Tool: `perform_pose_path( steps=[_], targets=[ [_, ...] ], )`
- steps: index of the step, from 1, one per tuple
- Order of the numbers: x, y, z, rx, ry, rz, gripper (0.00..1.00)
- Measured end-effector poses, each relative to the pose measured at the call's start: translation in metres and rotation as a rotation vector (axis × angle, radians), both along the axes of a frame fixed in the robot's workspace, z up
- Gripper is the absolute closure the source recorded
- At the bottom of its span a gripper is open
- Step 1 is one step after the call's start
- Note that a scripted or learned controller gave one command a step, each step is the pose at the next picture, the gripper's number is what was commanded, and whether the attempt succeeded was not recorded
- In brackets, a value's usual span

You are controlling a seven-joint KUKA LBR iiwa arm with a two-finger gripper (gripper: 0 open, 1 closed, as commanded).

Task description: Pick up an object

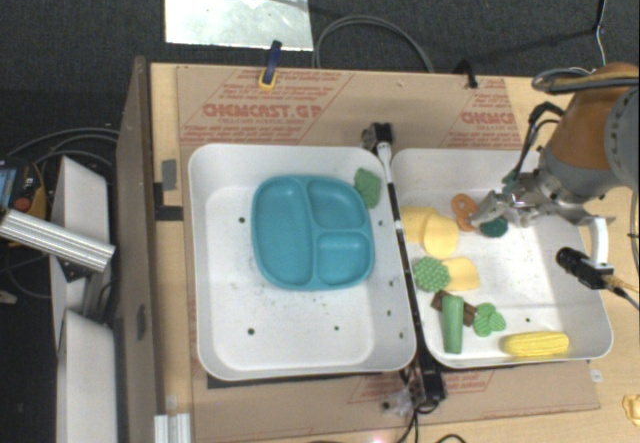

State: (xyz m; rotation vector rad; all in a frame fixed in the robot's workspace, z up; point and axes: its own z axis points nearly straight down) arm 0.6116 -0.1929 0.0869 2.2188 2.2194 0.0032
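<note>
My gripper (497, 213) hangs low over the back middle of the right bin (590, 326), reaching in from the right under the grey and orange arm (590, 146). A small teal object (493, 227) lies right at its tip, and I cannot tell whether it is held. An orange ring-shaped piece (463, 209) lies just left of the gripper. Further left and nearer the front are a yellow piece (430, 229), a green textured piece (430, 274), another yellow piece (462, 275), a green and brown stick (452, 317), a small broccoli (488, 319) and a corn cob (535, 342).
The left bin (225, 331) holds a blue divided plate (312, 233) and a green leaf (368, 187) against the divider. A black part (584, 268) juts over the right bin's right side. Bare white floor lies in the right bin's middle, around (530, 266).
</note>
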Motion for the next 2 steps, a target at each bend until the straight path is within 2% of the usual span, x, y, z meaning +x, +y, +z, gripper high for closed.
perform_pose_path(
  steps=[1,2],
  targets=[
    [0.001,0.001,0.012,-0.001,-0.003,0.002,1.00],
    [0.006,0.087,0.159,0.002,-0.014,0.014,1.00]
  ],
)
